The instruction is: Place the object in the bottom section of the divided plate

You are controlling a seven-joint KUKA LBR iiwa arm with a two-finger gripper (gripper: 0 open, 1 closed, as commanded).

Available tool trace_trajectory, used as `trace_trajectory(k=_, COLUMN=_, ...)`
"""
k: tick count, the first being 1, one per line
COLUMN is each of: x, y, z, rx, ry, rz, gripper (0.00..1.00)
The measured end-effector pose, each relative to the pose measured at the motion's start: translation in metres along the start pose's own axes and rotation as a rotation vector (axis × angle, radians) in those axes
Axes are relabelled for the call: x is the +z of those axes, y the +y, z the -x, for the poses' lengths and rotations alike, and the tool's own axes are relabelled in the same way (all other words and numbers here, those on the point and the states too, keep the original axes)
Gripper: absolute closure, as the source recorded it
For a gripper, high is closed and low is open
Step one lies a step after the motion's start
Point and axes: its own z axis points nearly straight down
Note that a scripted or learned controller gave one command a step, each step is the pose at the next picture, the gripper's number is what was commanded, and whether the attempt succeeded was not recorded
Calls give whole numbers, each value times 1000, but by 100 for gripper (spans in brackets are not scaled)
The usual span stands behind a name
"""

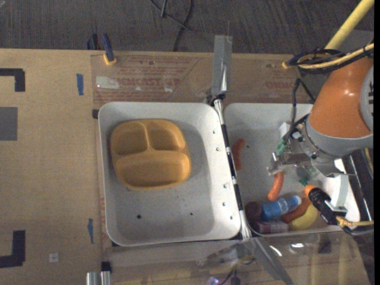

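Bench: brown board surface with black corner marks and blue tape strips at its left; two white bins side by side. Left bin: holds one plate, yellow-orange, divided, lying flat in the bin's upper left part; two small sections toward the top of the view, one wide section toward the bottom; all three sections bare. Rest of the left bin floor shows a few small dark dots. Right bin: holds several items. A sausage, orange-red, lies alone near the bin's left wall, long axis running up and down the view. A carrot, orange and slim, sits just under the gripper, tilted. Along the bin's lower edge, a cluster: a bottle, blue with white cap, lying on its side; a dark round item just left of it; a banana, yellow, to the right, partly under the arm's cabling; a red-orange piece between bottle and banana, kind not clear. Arm: grey with orange band, entering from the right, over the right bin. Gripper: low over the right bin, its tip near the upper end of the carrot; whether the tool is open, closed or gripping anything cannot be told from this view, nor whether it touches the carrot. Cables, black and yellow, run across the arm's top.
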Motion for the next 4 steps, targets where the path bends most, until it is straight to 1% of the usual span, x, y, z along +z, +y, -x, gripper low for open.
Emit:
trace_trajectory(k=1, x=-10, y=15, z=-51, rx=-155, ry=-1, rz=0, gripper=100)
trace_trajectory(k=2, x=-42, y=1, z=-72, rx=-349, ry=-1, rz=1, gripper=100)
trace_trajectory(k=3, x=-24, y=-14, z=-164, rx=-418, ry=0, rz=-3, gripper=100)
trace_trajectory(k=4, x=-13, y=-12, z=-192, rx=-698, ry=0, rz=-3, gripper=100)
